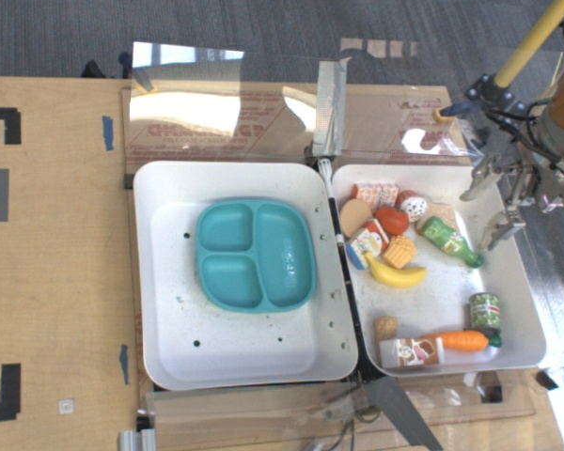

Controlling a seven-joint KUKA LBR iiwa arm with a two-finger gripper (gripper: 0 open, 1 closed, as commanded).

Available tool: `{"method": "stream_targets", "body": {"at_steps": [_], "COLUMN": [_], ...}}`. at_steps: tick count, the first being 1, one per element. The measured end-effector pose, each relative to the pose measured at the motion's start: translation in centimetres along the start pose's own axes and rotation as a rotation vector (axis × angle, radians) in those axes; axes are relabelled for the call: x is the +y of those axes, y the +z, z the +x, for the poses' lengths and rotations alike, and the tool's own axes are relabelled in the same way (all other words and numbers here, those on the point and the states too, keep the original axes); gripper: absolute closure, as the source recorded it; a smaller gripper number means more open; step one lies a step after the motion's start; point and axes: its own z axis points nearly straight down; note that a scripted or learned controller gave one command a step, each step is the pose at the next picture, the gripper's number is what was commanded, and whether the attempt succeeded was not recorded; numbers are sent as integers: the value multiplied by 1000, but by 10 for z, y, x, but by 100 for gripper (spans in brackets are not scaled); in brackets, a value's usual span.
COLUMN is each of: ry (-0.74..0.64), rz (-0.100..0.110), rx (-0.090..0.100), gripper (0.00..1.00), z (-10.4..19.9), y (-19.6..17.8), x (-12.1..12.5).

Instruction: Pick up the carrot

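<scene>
Camera view, slanted from above: two white bins side by side on the bench. Left bin (160, 280) holds a teal divided plate (257, 255), lying flat near its centre. Right bin (522, 289) holds the toy food.

Carrot (462, 341): lies flat along the near wall of the right bin, orange body pointing left, green top to the right. It is touching or just beside a small carton (412, 351) on its left; a green can (485, 310) stands just beyond it. Approach from straight above looks workable, but w/ the carton and bin wall that close, finger clearance is judged tight.

Other items sit in a loose cluster toward the far-left part of that bin: banana (398, 274), tomato (392, 221), green bottle (446, 238). All well apart from the carrot, so no interference expected.

Gripper (504, 216): hangs over the far-right edge of the right bin, approx. above the bottle's end, well apart from the carrot. Nothing sits between its fingers. Cables and linkage clutter the wrist, so whether the claw is wide or narrow: cannot tell.

Status, as judged: pick not yet begun. Arm needs to travel toward the near wall, then descend.
</scene>
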Motion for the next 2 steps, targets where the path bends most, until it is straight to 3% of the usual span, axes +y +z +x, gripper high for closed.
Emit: {"method": "stream_targets", "body": {"at_steps": [1,2], "ry": [-67,-142], "rz": [-3,-3], "rx": [9,3], "gripper": [0,0], "z": [64,113], "y": [71,83], "x": [29,88]}}
